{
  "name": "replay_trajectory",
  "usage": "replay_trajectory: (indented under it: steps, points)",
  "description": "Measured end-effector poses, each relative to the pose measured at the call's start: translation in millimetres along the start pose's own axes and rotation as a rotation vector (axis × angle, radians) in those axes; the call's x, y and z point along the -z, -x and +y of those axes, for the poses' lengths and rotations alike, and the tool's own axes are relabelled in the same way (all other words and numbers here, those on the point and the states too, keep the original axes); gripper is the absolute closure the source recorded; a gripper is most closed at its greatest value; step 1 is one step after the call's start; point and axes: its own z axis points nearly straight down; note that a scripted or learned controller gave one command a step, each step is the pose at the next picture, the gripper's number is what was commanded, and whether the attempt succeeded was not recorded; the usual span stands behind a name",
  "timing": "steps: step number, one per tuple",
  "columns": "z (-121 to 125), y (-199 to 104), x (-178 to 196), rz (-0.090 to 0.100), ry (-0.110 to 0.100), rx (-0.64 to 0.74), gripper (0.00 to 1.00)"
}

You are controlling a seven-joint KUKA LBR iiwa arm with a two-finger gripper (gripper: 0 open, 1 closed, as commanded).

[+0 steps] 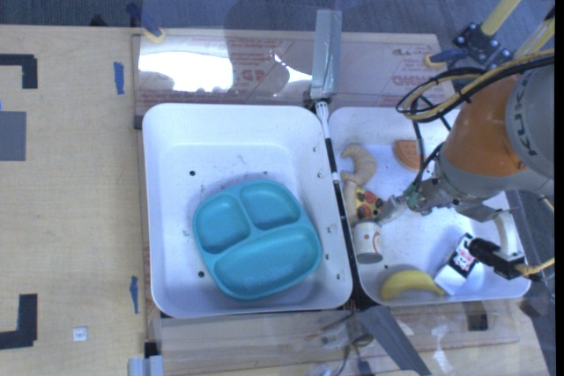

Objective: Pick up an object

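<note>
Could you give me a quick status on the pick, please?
Gripper low in right bin, nothing visibly held. Banana and small cup nearby, untouched. Blue tray in left bin.

Bright glare, perhaps slightly soft

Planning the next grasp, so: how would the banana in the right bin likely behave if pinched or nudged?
The banana looks curved and smooth, so it may pivot or slip between fingers. It lies flat near the right bin's front wall, so a push would probably slide it, not roll it. It looks like light, stiff toy food.
</note>
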Motion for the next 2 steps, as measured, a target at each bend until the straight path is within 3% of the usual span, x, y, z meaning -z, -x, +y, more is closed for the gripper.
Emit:
replay_trajectory:
  steps: [1, 2]
  points:
    - [60.4, 65.1, -2.5, 0.003, -0.005, -0.034, 0.0]
    - [115.0, 73.7, -3.5, 0.004, -0.006, -0.063, 0.0]
